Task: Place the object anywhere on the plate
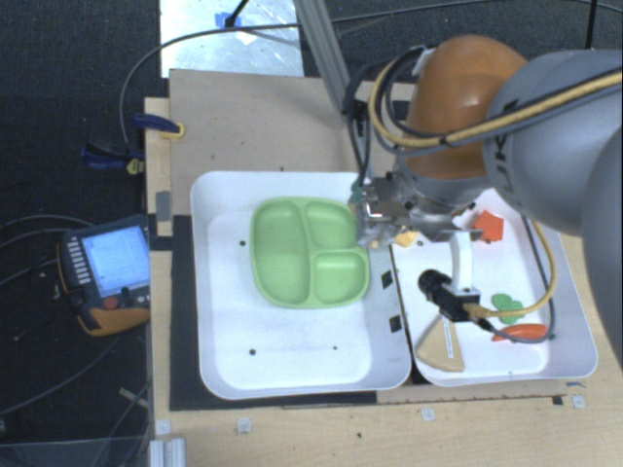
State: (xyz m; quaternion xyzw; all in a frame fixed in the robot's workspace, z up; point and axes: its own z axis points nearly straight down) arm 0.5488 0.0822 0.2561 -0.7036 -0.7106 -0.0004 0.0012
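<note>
A green plate (302, 251) with three compartments lies in the left bin (224, 339), toward its right side. My gripper (376, 222) hangs by the plate's right rim, over the divide between the two bins, largely covered by the wrist. A small yellowish piece (408, 238) shows just to the right of the gripper; whether it is held is unclear. An orange block (488, 226) lies in the right bin (569, 358), partly under the arm.
The right bin also holds a tan wedge-shaped piece (444, 350) at the front, a green item (505, 305) and an orange-red item (523, 332) at the right. The arm's orange band and grey body cover the bin's back. A teach pendant (105, 270) lies off the bench at left.
</note>
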